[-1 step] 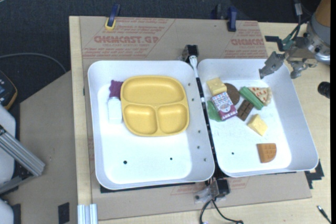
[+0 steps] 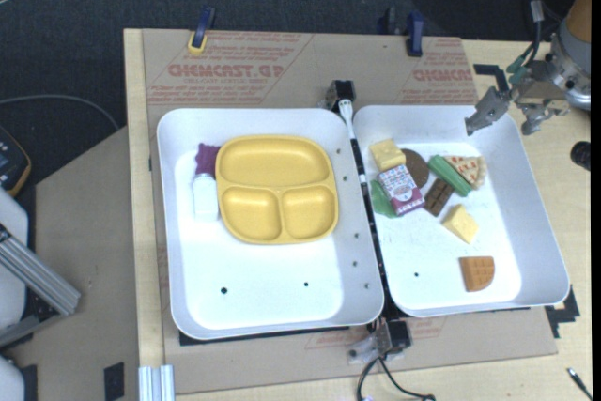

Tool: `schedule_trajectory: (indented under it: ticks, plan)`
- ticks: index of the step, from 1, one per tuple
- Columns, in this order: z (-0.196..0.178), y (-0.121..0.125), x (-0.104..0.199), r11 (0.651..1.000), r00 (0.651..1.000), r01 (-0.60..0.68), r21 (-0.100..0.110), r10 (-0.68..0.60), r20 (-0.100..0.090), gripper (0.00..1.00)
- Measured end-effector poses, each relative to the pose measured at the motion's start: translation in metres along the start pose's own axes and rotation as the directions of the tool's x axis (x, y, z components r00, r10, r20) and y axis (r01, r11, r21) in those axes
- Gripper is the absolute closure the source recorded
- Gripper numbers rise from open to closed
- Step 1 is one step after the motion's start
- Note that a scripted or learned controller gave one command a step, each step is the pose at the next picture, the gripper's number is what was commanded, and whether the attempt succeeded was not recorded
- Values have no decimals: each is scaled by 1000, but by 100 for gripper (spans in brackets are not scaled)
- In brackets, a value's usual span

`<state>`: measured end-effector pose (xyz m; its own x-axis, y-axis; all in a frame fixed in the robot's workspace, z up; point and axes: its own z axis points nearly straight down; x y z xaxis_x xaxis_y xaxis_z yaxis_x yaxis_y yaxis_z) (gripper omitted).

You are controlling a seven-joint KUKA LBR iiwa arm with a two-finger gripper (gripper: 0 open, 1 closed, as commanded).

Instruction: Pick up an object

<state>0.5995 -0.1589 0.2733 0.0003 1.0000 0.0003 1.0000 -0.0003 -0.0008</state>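
My gripper (image 2: 512, 115) hangs over the far right corner of the right bin (image 2: 526, 202). Its fingers are open and nothing sits between them. Below and to its left lies a pile of toy food: a yellow block (image 2: 385, 153), a brown cookie (image 2: 417, 168), a maroon carton (image 2: 401, 187), a green piece (image 2: 449, 175) across a pizza slice (image 2: 470, 169), and a chocolate bar (image 2: 438, 195). A cheese wedge (image 2: 460, 223) and a waffle-like piece (image 2: 477, 272) lie nearer the front.
The left bin (image 2: 263, 296) holds a yellow divided plate (image 2: 277, 186) and a white bottle with a purple cap (image 2: 204, 181) beside it. Clamps (image 2: 198, 33) grip the cardboard's far edge. Cables run behind the arm at the upper right.
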Motion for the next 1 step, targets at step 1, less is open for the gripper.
schedule_trajectory:
  ticks: [1]
  plan:
    - [61, 3, 8, 1000, 1000, 1, 6, -1, -2, 0]
